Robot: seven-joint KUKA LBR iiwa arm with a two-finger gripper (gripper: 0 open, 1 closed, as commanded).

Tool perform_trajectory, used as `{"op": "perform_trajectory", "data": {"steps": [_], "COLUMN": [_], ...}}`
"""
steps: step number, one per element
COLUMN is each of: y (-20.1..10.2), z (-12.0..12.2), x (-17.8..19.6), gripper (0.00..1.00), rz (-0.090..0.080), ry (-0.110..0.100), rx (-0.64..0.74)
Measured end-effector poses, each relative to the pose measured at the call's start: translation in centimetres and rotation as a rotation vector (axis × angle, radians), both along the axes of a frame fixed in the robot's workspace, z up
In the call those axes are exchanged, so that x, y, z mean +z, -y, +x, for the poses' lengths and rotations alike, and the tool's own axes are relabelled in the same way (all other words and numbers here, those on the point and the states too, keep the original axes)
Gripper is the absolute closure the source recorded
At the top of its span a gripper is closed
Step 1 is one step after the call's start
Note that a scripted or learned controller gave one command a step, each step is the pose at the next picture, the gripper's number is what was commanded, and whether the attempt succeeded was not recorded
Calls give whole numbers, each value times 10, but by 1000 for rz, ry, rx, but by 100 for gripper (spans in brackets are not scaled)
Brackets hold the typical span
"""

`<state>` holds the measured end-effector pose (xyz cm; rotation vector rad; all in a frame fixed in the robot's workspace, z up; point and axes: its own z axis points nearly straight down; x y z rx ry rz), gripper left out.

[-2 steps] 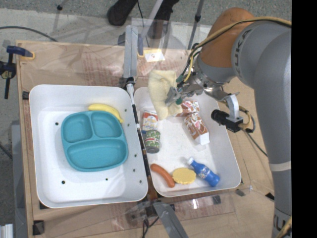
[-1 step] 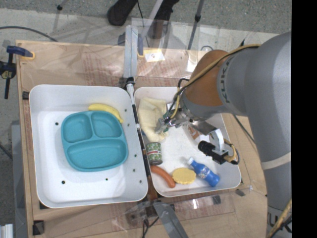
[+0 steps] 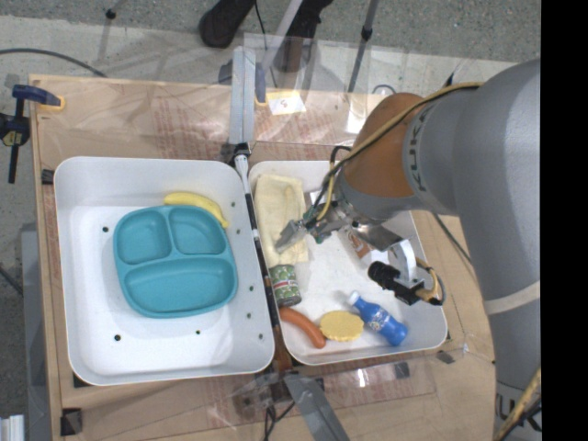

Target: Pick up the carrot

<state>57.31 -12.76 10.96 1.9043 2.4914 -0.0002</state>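
One gap to close: the grey two-finger gripper (image 3: 292,235) hangs with fingers apart and empty, while the orange tapered carrot (image 3: 303,327) lies below them near the bin's front, lengthwise slanted.

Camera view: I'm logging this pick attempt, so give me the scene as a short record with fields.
target: carrot, lying at the right bin's front left corner
beside target: yellow round piece, green can
other right-bin items: blue bottle, cream cloth
left bin: teal divided plate with a banana at its far rim
gripper: over the cloth, apart from the carrot, nothing seen between the fingers
task state: carrot not yet picked
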Motion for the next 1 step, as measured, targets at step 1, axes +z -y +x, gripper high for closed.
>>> {"op": "perform_trajectory", "data": {"steps": [1], "y": [4], "z": [71], "x": [24], "gripper": [0], "rz": [3], "ry": [-4], "rx": [-256]}}
